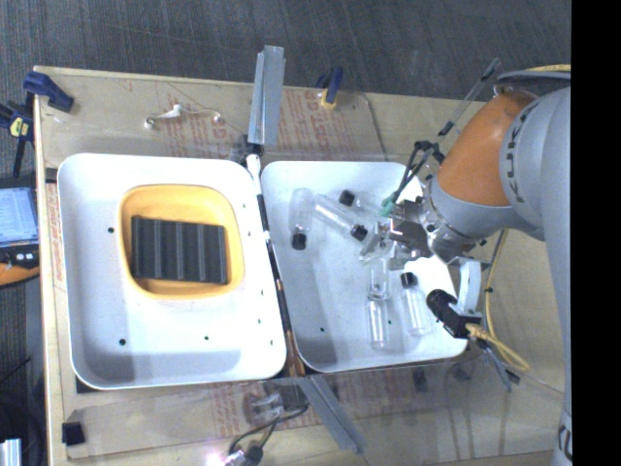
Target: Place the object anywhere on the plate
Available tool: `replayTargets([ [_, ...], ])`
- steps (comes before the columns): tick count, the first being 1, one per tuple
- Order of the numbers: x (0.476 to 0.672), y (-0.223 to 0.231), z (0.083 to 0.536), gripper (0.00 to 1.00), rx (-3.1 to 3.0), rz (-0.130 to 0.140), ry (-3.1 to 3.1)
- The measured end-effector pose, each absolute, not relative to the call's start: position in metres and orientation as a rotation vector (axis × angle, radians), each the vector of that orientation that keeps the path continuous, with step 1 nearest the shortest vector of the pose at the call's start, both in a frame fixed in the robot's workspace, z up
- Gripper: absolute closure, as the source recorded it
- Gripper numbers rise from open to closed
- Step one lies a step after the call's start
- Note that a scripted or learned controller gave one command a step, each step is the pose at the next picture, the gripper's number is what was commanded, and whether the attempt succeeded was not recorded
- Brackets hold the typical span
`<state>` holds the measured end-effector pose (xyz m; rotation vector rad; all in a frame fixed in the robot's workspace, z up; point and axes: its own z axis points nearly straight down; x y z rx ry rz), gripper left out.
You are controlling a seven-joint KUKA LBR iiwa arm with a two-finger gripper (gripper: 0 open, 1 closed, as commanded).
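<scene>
The pincer (385, 244) of the grey arm with the orange band (485, 153) hangs low over the right-hand shallow white bin (325, 343), among a scatter of clear plastic tubes with black caps. Whether it is wide, narrow or holding anything cannot be told: the metal parts at its tip merge with the glassy tubes beneath.

The task's object is taken to be one of these tubes. One clear tube (330, 214) lies slantwise just beyond the pincer toward the bins' shared edge; two more clear tubes (377, 311) lie side by side just below it, toward the near rim. A loose small black cap (299, 242) sits apart from them, nearer the divider.

The goal, a yellow-rimmed plate with a dark ribbed centre (181, 248), rests in the left-hand white bin (87, 338), well apart from the pincer, across the divider.

To do the step well, the pincer should likely close across a single tube's short axis, clear of neighbours, since smooth round tubes may roll or slip.

Hard to make out: the tubes' outlines against white, and the bench (126, 105) behind the arm, which the arm covers.
</scene>
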<state>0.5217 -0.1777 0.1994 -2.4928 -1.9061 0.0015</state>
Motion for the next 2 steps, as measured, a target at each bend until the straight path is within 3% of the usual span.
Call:
replayTargets([
  [1, 0.516, -0.136, 0.286, 1.0, -2.285, 0.001, -2.154],
  [2, 0.594, -0.059, 0.252, 1.0, -2.232, 0.005, -2.207],
])
